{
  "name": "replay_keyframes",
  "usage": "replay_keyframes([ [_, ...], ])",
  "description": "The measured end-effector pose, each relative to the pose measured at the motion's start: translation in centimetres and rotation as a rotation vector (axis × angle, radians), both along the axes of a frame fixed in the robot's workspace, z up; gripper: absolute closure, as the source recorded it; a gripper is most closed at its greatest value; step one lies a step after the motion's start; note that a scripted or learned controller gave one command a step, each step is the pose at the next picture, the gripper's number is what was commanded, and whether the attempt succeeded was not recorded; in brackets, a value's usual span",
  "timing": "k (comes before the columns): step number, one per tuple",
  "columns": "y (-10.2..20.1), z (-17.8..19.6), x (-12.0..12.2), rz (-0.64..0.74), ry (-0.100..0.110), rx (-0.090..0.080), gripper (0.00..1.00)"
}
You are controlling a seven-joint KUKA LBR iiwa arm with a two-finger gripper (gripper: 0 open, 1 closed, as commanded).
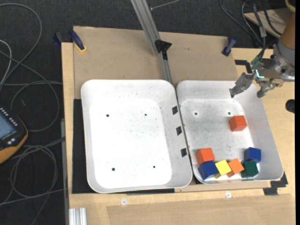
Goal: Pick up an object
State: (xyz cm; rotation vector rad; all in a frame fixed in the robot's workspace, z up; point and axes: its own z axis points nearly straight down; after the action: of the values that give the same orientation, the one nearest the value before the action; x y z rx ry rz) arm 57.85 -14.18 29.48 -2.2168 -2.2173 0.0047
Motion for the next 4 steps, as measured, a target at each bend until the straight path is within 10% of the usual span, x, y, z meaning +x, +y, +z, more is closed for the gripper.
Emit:
replay_keyframes([
  [1, 0.0, 0.3, 0.1, 0.0, -0.005, -0.001, 0.0],
  [4, 0.0, -15.1, 0.2, -0.001, 0.001, 0.0, 0.0],
])
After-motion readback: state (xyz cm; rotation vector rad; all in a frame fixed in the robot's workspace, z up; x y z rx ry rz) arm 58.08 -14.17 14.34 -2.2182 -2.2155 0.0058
